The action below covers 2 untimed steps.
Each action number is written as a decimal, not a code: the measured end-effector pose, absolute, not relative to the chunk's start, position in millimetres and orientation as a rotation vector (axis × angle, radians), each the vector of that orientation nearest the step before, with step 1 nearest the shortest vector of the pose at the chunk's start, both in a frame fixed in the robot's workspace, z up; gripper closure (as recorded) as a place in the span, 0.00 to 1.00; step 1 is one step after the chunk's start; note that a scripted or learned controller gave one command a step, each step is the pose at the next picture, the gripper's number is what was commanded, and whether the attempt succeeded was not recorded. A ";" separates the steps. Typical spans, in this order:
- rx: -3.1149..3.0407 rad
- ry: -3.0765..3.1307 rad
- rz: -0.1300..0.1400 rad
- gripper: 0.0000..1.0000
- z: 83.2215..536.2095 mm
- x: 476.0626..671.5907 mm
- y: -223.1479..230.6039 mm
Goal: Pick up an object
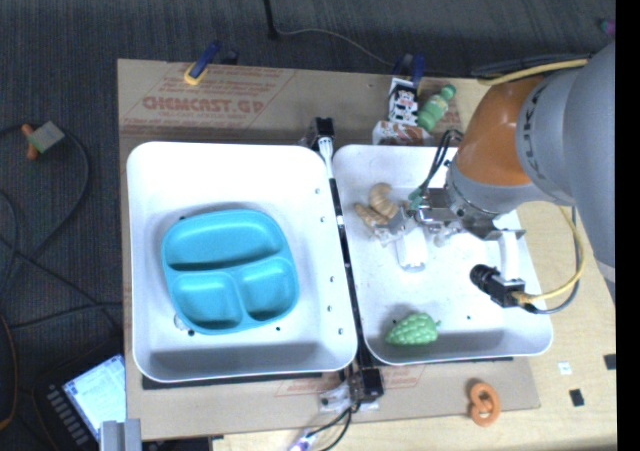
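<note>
the tan toy (378, 205) lies in the right bin (520, 339) near its back wall, just left of the gripper (412, 239). approach step, by the look of it — jaw state cannot be told; next, centre over the toy, then descend.

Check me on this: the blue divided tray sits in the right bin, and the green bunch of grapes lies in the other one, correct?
Not quite. The camera view shows the blue divided tray in the left bin, not the right. The green bunch of grapes lies in the other one, the right bin.
</note>
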State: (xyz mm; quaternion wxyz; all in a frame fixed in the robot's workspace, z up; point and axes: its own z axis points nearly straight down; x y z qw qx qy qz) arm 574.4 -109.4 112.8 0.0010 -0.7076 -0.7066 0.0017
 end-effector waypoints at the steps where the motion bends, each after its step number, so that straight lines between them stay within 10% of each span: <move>1: -2.221 -2.220 0.003 0.00 94.8 571.7 -105.8; 2: -2.220 -2.219 0.003 1.00 104.2 571.7 -105.4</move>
